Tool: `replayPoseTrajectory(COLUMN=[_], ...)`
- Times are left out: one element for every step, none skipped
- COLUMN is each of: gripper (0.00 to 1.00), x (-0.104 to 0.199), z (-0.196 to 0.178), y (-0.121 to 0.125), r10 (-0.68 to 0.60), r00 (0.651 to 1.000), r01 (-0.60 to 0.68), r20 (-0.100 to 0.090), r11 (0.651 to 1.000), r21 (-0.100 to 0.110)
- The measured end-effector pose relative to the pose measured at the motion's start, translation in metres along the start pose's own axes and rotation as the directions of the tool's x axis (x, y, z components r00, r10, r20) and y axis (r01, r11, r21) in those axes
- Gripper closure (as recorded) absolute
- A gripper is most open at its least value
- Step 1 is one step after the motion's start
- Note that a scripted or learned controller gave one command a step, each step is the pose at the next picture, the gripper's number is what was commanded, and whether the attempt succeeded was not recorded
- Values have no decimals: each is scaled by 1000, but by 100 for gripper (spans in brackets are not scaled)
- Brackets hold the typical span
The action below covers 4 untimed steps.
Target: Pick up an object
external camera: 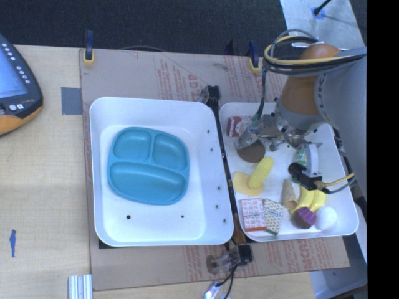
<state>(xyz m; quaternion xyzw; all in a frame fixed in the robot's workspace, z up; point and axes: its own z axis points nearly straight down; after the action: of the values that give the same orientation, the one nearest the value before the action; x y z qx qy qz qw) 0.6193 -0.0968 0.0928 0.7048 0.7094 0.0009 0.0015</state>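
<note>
My gripper (257, 137) reaches down into the far part of the right bin (349, 224), just above a round brown piece (250, 153). Below it lie a yellow corn cob (260, 172), a yellow slab (240, 182), two small printed packets (260, 213), a cone-shaped piece (289, 194), a yellow pepper-like toy (313, 199), a purple piece (303, 217) and a white egg (326, 217). A red-and-white packet (234, 126) lies at the bin's far left corner. The grey arm with its orange band (302, 95) covers the bin's far right part.
The left bin (100, 167) holds a blue divided plate (149, 166). A grey handheld pendant (15, 83) lies at the bench's far left. Black clips (212, 94) sit between the bins at the far and near ends. Cables (318, 179) trail from the wrist over the right bin.
</note>
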Motion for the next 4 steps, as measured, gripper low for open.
replayPoseTrajectory(gripper=[0, 0, 0, 0], x=[-16, -6, 0, 5], z=[2, 0, 1, 0], y=[-70, -9, -56, -6], r10=[5, 0, 3, 1], r00=[1000, 1000, 1000, 1000], r01=[-5, 0, -3, -1], r20=[-1, 0, -1, -1], r11=[1000, 1000, 1000, 1000], r21=[14, 1, 12, 2])
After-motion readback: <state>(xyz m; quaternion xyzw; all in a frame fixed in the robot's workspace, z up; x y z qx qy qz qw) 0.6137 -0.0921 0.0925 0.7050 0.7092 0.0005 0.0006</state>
